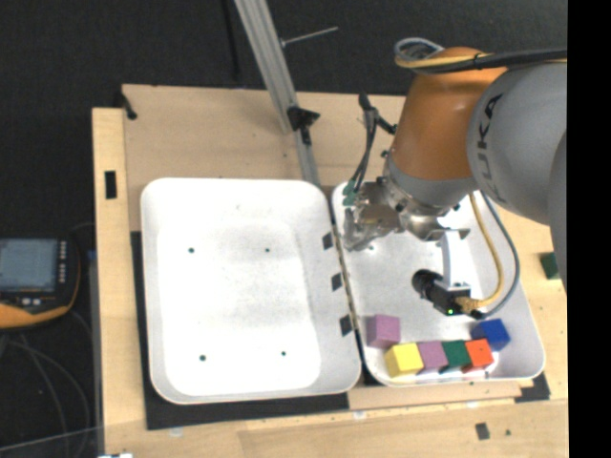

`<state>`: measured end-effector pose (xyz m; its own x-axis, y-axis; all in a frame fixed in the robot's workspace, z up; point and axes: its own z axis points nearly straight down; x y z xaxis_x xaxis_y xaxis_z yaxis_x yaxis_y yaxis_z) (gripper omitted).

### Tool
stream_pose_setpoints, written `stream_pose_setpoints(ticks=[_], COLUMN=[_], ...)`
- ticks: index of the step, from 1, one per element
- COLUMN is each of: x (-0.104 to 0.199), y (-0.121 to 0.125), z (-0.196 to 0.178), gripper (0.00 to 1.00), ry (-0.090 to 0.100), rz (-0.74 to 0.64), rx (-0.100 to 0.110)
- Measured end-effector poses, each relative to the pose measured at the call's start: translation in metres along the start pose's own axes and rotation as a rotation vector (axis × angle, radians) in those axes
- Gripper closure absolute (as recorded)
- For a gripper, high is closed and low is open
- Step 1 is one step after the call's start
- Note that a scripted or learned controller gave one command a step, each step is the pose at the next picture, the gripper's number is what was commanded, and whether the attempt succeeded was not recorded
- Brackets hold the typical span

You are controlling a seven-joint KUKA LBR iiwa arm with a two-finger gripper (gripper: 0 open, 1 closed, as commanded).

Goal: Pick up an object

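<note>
Here the gripper point(360, 229) hangs well behind the purple block point(384, 329), likely positioning. I cannot tell its state.

Hidden and cut-off parts

The grey arm with its orange band point(449, 122) covered the right white bin's point(516, 351) upper part; its gripper's point(358, 225) fingers were too blurred to read.

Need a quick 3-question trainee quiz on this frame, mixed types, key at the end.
1. True or false: the blocks lie in the right bin.
2. Which block sits apart from the row along the near rim? A) yellow block B) purple block C) blue block
3. Fill in: the pincer is above the right bin's ___ edge.

Key: 1 true; 2 B; 3 left.
</note>
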<state>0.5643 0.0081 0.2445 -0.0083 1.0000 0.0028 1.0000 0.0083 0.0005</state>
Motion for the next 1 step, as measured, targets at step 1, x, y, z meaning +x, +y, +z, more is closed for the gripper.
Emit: stream_pose_setpoints(ticks=[1], x=[0.0779], y=[0.0027], z=[-0.0233], gripper=[1.0], ry=[0.0], rz=[-0.002], rx=[-0.002])
